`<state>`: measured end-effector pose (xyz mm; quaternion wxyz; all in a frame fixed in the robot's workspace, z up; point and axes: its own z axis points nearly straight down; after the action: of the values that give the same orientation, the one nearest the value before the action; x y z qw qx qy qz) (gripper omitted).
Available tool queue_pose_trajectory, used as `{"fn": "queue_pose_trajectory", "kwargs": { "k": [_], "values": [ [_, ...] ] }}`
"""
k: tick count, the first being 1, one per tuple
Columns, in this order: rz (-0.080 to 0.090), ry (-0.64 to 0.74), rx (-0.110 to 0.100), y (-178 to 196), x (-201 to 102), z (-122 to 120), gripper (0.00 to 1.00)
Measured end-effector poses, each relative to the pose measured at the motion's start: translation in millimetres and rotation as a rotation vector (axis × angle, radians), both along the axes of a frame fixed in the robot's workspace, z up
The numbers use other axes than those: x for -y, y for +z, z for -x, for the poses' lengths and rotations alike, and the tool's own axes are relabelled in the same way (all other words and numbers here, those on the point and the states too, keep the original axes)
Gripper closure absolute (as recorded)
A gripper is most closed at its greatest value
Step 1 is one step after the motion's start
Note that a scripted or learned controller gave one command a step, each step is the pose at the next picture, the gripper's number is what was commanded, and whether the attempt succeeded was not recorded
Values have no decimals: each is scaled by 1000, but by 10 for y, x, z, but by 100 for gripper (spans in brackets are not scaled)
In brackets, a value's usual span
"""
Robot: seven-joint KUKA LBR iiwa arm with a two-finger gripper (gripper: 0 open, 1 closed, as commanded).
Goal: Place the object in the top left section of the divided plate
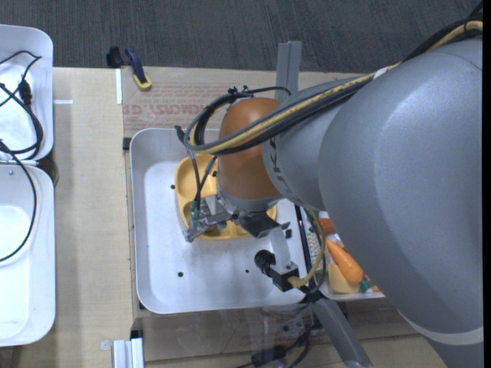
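Note:
A yellow divided plate [186, 184] lies in the white bin [165, 282], mostly covered by my arm; only its left rim and a strip of its front edge show. My gripper [196, 225] hangs below the orange wrist band [247, 148], low over the plate's left front part. Cables and the wrist body hide what lies beneath it. An orange carrot-like object [345, 262] lies to the right of the bin's centre, beside the arm. I cannot tell which plate section the gripper is over.
The grey arm [399, 190] covers the right half of the view. A blue-handled clamp [136, 67] sits on the bench at the back. A white unit with black cables [19, 129] stands at the far left.

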<state>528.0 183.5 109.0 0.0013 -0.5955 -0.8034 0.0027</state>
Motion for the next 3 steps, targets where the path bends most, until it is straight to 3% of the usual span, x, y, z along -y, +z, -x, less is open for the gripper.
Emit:
{"fn": "queue_pose_trajectory", "kwargs": {
  "k": [1, 2, 3],
  "values": [
    [-22, 16, -20, 43, -168, 77, 100],
    [-1, -63, 7, 966, -34, -1220, 100],
    [0, 0, 5, 1512, 707, -1035, 100]
  ]
}}
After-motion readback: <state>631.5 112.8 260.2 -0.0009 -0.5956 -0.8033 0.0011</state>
